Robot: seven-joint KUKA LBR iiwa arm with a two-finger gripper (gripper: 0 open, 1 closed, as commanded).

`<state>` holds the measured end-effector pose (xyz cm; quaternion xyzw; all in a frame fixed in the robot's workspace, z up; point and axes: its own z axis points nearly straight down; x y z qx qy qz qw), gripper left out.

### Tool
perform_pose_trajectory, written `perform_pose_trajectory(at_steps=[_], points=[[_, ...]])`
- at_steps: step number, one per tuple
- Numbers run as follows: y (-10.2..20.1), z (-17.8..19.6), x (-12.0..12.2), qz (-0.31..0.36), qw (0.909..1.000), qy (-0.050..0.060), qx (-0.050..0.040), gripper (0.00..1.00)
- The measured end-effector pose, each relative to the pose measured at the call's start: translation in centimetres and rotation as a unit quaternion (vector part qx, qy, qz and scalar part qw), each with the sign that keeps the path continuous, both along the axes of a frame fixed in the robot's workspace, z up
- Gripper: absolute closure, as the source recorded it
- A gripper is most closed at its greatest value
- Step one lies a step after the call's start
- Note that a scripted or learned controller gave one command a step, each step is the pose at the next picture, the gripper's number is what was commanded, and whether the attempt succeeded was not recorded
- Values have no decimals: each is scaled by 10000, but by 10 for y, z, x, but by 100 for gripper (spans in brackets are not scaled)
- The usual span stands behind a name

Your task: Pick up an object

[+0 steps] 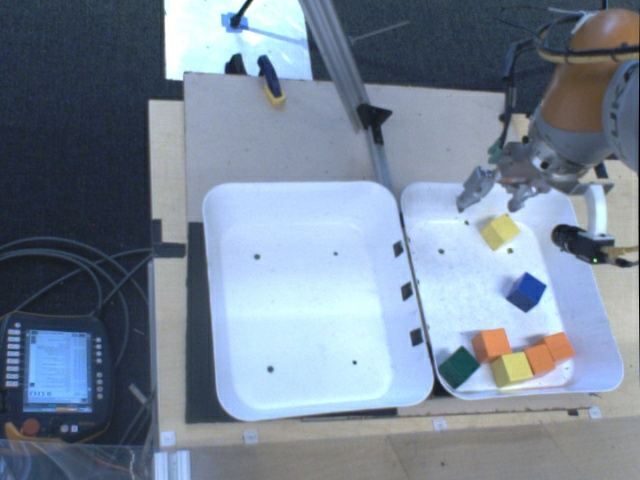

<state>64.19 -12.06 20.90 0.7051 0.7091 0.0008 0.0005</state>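
The tool (494, 189) is held spread and empty over the far edge of the right bin (432, 268), evidently lined up for a descent. The nearest candidate, a yellow cube (501, 232), is seen lying just beside it on the bin floor, untouched.

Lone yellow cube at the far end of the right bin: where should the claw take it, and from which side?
Take the yellow cube from above, across two opposite side faces. It sits apart from the other blocks and turned askew to the bin, so rotate the claw to match.
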Motion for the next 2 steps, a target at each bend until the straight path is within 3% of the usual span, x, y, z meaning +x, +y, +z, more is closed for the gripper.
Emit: perform_pose_trajectory(at_steps=[1,2], points=[[0,0,0,-1,10000,0,-2,0],[1,-43,5,2,10000,18,-5,0]])
